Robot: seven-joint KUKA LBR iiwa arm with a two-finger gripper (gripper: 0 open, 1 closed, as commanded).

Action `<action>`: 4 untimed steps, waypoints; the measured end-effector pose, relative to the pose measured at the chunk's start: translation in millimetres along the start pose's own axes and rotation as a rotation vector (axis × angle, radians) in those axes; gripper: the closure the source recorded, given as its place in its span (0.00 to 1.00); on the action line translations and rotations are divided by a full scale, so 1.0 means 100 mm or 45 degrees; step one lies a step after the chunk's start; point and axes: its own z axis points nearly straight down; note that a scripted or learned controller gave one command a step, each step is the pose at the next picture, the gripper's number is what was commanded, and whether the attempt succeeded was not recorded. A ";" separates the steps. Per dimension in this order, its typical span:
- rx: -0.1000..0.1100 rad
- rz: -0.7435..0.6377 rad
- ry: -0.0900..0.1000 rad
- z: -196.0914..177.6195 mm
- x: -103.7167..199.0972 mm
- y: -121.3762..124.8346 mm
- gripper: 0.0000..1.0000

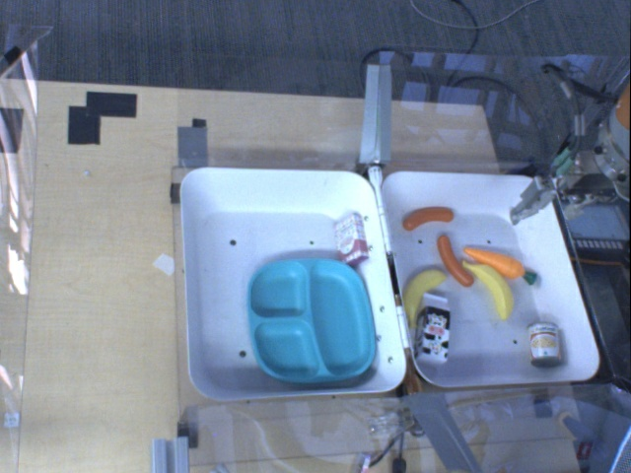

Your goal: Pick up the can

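Pale wood-grain laminate covers the counter (99,264), with black tape patches (99,114) toward 10 o'clock and dark grey ribbed carpet (246,18) beyond its far edge at 12 o'clock, where a thin cable (463,8) loops across the floor. Two white bins sit side by side, split by a metal rail (375,116). The left bin (207,215) holds a teal sectioned tray (311,318) and, at the tray's 1 o'clock, a small crumpled packet (351,237) against the dividing wall. The right bin (567,264) holds two sausages (428,217) (455,260), a carrot (498,262), two bananas (422,289) (495,290) and a cow-print carton (434,331). The can (544,343) stands upright in that bin's 5 o'clock corner, apart from the other items. The tool (527,203) hangs over the right bin's 2 o'clock corner, well apart from the can; I cannot tell whether it is spread or closed.
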 end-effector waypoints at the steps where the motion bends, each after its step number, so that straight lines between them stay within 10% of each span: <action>1: 0.005 0.315 0.001 1.03 0.03 -0.77 0.00; 2: 0.002 0.636 0.000 1.84 -0.22 -0.86 0.00; 4: -0.007 0.718 -0.001 1.93 0.33 -0.58 0.00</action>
